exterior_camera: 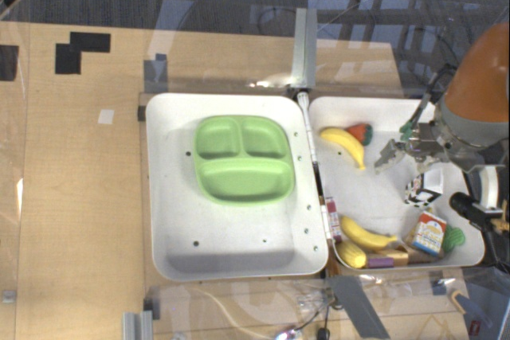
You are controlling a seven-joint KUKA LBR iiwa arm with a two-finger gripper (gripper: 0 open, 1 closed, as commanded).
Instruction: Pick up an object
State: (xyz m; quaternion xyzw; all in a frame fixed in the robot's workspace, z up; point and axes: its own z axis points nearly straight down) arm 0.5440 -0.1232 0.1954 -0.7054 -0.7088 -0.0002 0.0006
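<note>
My gripper (404, 162) hangs over the right bin (374, 111), its grey fingers (387, 155) spread open with nothing between them. Just below it, toward the front, lies a small black-and-white toy (422, 191). To its left, a yellow banana (344, 145) rests against a red-and-green fruit (362, 131). Along the bin's front edge are a second banana (368, 235), a yellow piece (351, 255), a purple stick (381, 260), a small carton (429, 235) and a green item (454, 237).
The left bin (175, 243) holds a green divided plate (242, 158). A metal divider (313, 163) runs between the bins. The arm's orange band (482, 84) and grey body hang over the right bin's far right side, hiding part of it.
</note>
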